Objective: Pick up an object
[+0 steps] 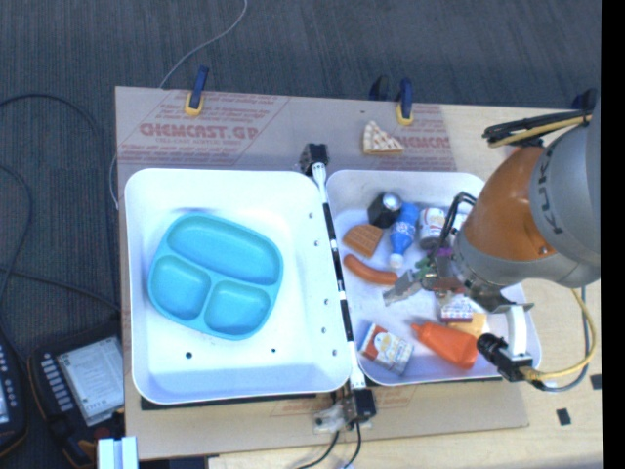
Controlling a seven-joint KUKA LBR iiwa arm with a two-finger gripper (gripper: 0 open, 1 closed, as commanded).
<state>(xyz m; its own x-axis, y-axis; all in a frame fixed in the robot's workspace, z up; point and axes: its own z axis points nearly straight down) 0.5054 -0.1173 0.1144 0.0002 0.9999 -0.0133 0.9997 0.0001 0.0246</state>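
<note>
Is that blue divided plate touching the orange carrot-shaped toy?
Apart. The camera view shows the blue three-compartment plate in the left white bin, while the orange carrot-shaped toy lies in the right white bin.

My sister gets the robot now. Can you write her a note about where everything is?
End effector: low in the right bin, over the sausage; grip unclear.
Right bin: sausage, carrot, small box, blue bottle, cans, cookie.
Left bin: blue tray.
On the bench: pizza slice.
Done: nothing visibly picked.
Left: grab something and lift it.
</note>
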